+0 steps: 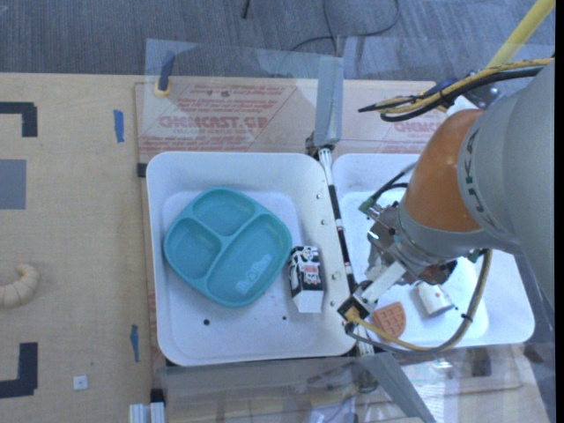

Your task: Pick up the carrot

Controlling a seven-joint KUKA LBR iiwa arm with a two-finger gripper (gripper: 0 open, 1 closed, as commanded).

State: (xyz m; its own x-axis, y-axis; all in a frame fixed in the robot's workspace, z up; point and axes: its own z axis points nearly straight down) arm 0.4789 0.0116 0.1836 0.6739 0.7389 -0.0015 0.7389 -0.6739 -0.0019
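1. Over the right bin (pixel 520 324), near its front-left corner, the gripper (pixel 366 300) hangs low; I cannot tell its state.
2. Just beside it lies what looks like the carrot (pixel 392 319), orange and small.
3. Descending off-centre could nudge the carrot against the bin wall.

Overhead view of a robot arm (pixel 476 174) reaching from the right into the right one of two white bins.

The left bin (pixel 176 324) holds a teal divided plate (pixel 227 247) and, just right of it, a small black-and-white carton (pixel 307 278) near the wall between the bins. In the right bin (pixel 511 315), the gripper (pixel 359 308) sits low near the front left corner, just beside an orange waffle-textured piece (pixel 390 319). A small white object (pixel 434 300) lies near it, partly under the arm. On the bench (pixel 70 236) at far left lies a pale curved item (pixel 18 285).
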